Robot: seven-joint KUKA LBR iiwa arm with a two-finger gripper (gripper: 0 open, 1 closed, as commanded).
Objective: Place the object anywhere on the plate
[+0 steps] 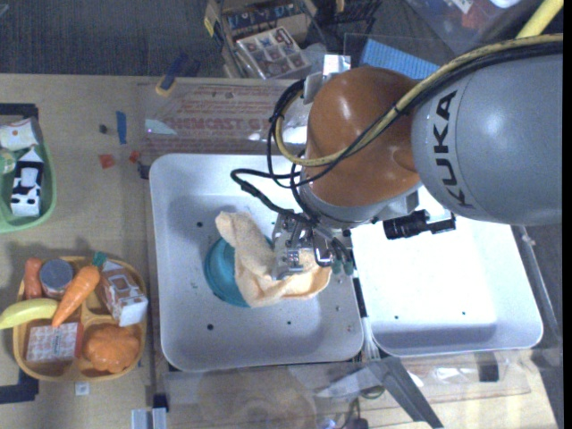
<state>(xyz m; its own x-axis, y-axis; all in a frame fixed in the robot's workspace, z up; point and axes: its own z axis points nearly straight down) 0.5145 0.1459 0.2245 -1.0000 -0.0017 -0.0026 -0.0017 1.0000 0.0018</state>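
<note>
- My arm [465, 123]: one, grey with orange band, comes in from the right and hangs over the seam between the bins.
- White bins: two, side by side. Left bin [179, 329] holds the work; right bin [465, 329] sits partly under my arm.
- Yellow tray [134, 315] at far left: one, with toy food. I count one carrot [76, 295], one banana [25, 313], one small carton [121, 295]; the rest I can't name.
- Green bowl [45, 199] above it: one, at the left edge.
- Cloth [250, 262]: one, pale yellow, crumpled and folded, draped across the plate's right side in the left bin.
- Plate [219, 275]: one, blue, round, only its left part visible from under the cloth.
- My claw [293, 253]: one, down at the cloth's right part, touching it. Can't tell whether it's apart or clamped; too cluttered.
</note>
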